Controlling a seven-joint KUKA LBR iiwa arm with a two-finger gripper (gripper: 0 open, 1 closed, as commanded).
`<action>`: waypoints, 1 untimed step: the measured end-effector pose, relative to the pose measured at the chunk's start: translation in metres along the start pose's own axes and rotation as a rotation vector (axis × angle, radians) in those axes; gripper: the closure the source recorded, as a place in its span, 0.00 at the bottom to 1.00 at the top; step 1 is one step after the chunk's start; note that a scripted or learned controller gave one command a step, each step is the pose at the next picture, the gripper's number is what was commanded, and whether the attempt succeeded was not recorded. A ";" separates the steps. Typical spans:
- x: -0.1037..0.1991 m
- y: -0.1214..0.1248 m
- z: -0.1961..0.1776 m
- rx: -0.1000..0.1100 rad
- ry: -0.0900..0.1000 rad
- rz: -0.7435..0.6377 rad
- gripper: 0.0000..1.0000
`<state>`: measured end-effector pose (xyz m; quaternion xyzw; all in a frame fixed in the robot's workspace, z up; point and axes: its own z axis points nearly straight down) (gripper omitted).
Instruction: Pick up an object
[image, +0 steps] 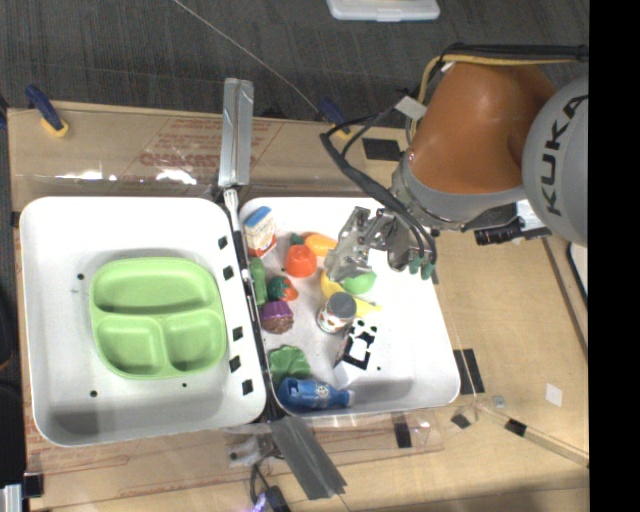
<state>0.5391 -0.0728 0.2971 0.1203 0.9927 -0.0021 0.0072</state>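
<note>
The tool hangs low in the right bin, just above the light green object; its finger state cannot be determined. No object is lifted; grasp and lift remain.

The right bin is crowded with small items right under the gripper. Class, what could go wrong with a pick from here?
1. The gripper hangs over tightly packed things, the orange cup and a small can among them, so it may nudge neighbours.
2. The can looks round and could slip free.
</note>
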 end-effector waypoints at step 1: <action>-0.102 0.031 -0.012 0.001 0.013 0.362 1.00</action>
